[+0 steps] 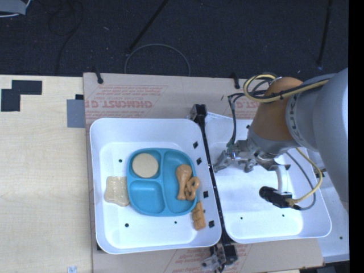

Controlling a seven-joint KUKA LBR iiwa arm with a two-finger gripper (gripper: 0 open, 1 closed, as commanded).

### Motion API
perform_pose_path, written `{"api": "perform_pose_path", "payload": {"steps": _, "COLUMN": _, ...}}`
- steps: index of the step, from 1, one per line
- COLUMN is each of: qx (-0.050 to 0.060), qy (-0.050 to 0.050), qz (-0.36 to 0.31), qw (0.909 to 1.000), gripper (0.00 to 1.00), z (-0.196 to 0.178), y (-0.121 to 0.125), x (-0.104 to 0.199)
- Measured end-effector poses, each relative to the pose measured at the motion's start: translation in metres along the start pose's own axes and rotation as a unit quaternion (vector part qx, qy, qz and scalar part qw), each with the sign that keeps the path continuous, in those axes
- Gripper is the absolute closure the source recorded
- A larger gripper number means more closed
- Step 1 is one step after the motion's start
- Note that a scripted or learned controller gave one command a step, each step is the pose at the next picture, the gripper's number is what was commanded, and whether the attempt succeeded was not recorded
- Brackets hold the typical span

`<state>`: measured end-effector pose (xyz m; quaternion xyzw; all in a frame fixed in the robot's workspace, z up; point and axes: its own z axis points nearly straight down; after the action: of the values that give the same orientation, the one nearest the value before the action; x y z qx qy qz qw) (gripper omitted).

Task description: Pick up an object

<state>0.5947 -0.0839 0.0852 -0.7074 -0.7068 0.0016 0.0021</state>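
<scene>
approach step by the look of it, nothing lifted yet. placing gripper low over the right bin, in its upper-left part, just beside the wall shared with the left bin. cannot tell whether open or closed from this slant; seeing nothing held.

counting all candidates in the left bin, across that wall from the gripper. taking the tan pretzel-like piece as likeliest target: sits in the right compartment of the blue divided tray, nearest the wall. long axis roughly top-to-bottom in the view, leaning a little, looped end toward the bottom, narrower end pointing up.

also noting small brown chunk off the tray, between tray and wall, long axis also up-down. round tan disc in the top-left compartment, no long axis. pale slab left of the tray, against its edge.

next move, as a guess: crossing the wall leftward, centring over the pretzel-like piece, closing across its short width, left-right in the view. risking a slip on the bumpy curved shape, or a knock on the tray rim.
</scene>
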Motion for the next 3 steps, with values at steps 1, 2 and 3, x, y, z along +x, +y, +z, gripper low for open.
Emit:
{"api": "perform_pose_path", "payload": {"steps": 1, "qx": 0.0, "qy": 0.0, "qz": 0.002, "qw": 1.0, "gripper": 1.0, "z": -0.012, "y": 0.0, "x": -0.001}}
{"api": "perform_pose_path", "payload": {"steps": 2, "qx": -0.003, "qy": 0.0, "qz": 0.001, "qw": 1.0, "gripper": 1.0, "z": -0.075, "y": -0.002, "x": -0.001}}
{"api": "perform_pose_path", "payload": {"steps": 3, "qx": -0.004, "qy": 0.0, "qz": 0.0, "qw": 1.0, "gripper": 1.0, "z": -0.136, "y": -0.007, "x": -0.006}}
